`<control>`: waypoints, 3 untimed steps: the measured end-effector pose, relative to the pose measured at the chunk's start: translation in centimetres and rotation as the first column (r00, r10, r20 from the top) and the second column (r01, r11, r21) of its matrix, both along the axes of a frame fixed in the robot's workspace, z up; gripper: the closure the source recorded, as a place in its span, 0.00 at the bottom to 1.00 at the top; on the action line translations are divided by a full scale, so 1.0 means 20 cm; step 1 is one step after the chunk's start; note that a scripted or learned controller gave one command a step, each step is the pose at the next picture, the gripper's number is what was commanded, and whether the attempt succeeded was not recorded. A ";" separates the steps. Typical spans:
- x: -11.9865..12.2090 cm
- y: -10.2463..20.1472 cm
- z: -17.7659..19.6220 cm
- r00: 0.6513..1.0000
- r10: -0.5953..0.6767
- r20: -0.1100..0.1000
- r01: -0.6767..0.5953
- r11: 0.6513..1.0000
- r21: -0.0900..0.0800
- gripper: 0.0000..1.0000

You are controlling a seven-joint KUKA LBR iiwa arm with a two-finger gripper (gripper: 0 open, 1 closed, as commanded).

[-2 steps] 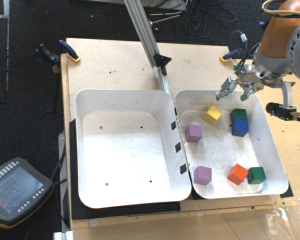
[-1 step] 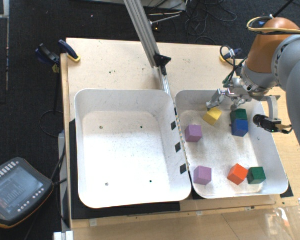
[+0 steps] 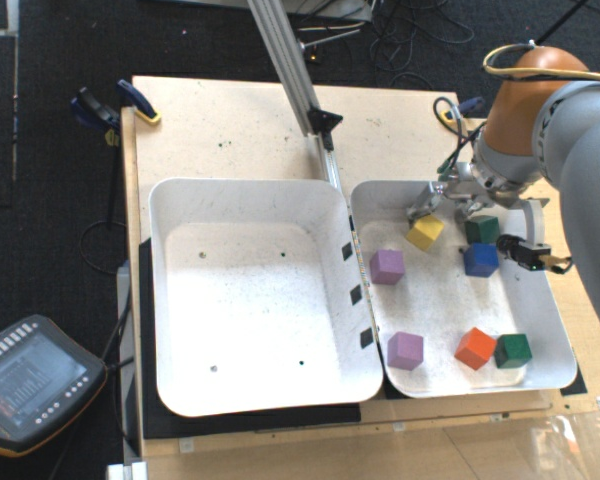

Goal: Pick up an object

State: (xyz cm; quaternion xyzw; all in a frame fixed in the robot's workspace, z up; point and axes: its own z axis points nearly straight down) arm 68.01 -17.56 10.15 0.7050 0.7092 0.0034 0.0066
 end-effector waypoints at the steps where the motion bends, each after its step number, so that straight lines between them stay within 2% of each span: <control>1: 0.00 0.00 0.04 1.000 -0.001 -0.003 0.001 1.000 0.002 1.00; 3: -0.03 0.06 0.63 1.000 -0.002 -0.005 0.002 1.000 0.002 1.00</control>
